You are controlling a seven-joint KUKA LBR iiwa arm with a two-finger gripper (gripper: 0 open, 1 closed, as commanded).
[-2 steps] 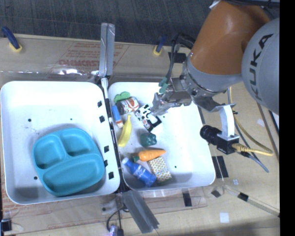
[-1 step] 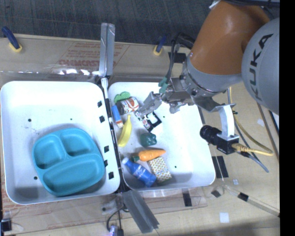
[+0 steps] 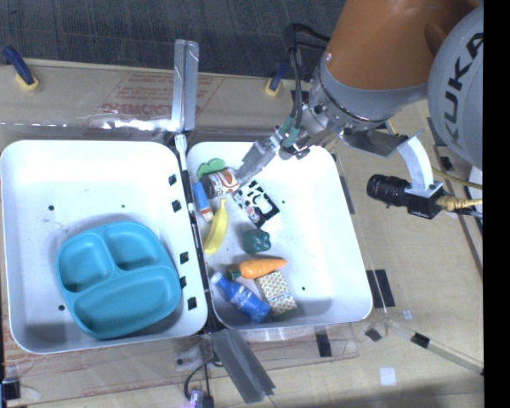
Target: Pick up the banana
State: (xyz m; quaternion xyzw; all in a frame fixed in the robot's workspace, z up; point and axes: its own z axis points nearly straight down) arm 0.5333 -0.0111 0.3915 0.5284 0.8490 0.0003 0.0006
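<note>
- Desk: pale brown surface under a dark background, taped paper at the rear, blue clamps at the back edge; two shallow white bins stand on it side by side.
- Left bin: holds one blue divided tray, lying flat toward the front.
- Right bin: holds a cluster of small items along its left and front parts.
- Banana: yellow, lying lengthwise just beside the wall shared by the two bins, roughly mid-depth; not lifted, nothing gripping it.
- Neighbours of the banana: a blue pen-like item touching or just beside its upper end; a black-and-white patterned piece to its right; a dark green lump near its lower right; a carrot, a blue bottle and a checked packet toward the front.
- Pincer: reaching in from the rear right, tip over the small items at the back of the right bin, just above the banana's upper end; whether released or clenched cannot be told from this angle.
- Step in hand (judgement): approach, grasp not yet made.
- Next move (judgement): shift the tip toward the front-left to sit over the banana's middle, align across its narrow width, descend without striking the bin wall or the pen-like item.
</note>
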